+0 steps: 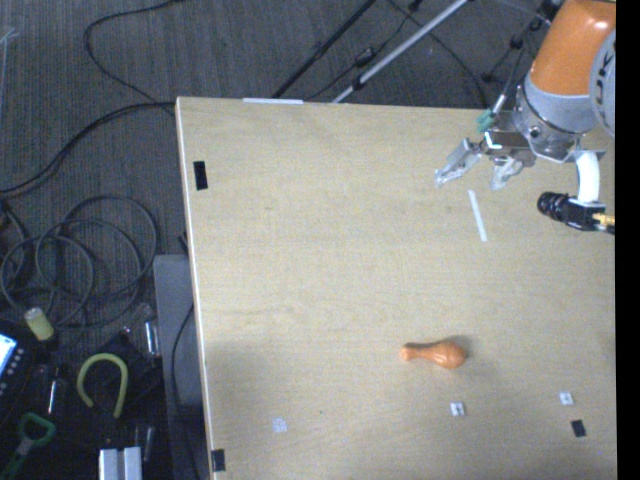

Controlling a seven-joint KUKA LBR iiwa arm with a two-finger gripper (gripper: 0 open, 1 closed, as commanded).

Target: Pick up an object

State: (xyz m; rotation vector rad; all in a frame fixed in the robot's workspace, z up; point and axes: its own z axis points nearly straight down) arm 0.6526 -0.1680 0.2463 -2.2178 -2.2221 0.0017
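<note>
Here the arm (570, 63), grey with an orange band, reaches in from the upper right and hangs over the far right part of the pale wooden tabletop (320, 268). Its gripper (478, 171) points down and to the left, the two metal fingers (452, 167) spread apart with nothing between them. Just below and to the right of the gripper lies a thin white stick (478, 215), set at a slant on the wood and apart from the fingers. A black part with a yellow tip (572, 211) juts out beside the wrist at the right edge.

The object to pick up, a small orange pin-shaped piece (436, 353) with a narrow neck toward the left and a rounder end toward the right, lies flat on the tabletop in the lower right area, well apart from the gripper. Near it, lower down, sit a few small square markers (458, 408), some white and some black, and one black marker (200, 175) sits near the tabletop's upper left edge.

To the left of the tabletop, on the dark floor, lie coiled black cables (80, 258) and a green U-shaped item (102, 378). Metal rods (420, 28) cross the floor above the tabletop.
</note>
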